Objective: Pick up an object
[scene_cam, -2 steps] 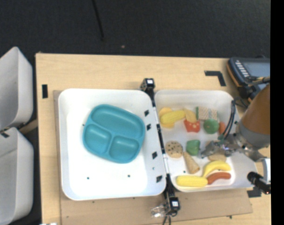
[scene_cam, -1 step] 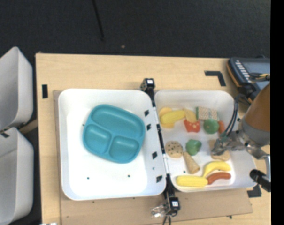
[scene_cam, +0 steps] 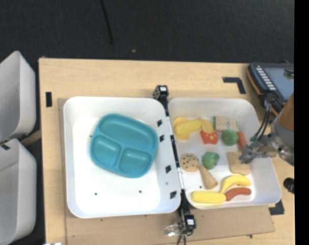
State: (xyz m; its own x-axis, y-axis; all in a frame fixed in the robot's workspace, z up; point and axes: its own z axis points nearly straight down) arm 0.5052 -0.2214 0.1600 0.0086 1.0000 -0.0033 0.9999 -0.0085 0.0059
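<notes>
Dark carpet surrounded a wooden bench [scene_cam: 118, 75] bearing two white bins. Left of the right bin [scene_cam: 264, 195], the left bin [scene_cam: 82, 198] held a teal divided plate [scene_cam: 124, 145]. Inside the right bin lay toy food: a cookie [scene_cam: 189, 162], a green vegetable [scene_cam: 210, 160], an ice-cream cone [scene_cam: 208, 177], a banana [scene_cam: 235, 181], a corn cob [scene_cam: 209, 197] and a tan bread slice [scene_cam: 237, 164]. At that bin's right side the gripper [scene_cam: 247, 154] hung over the bread slice; whether it pinched anything I could not tell.
</notes>
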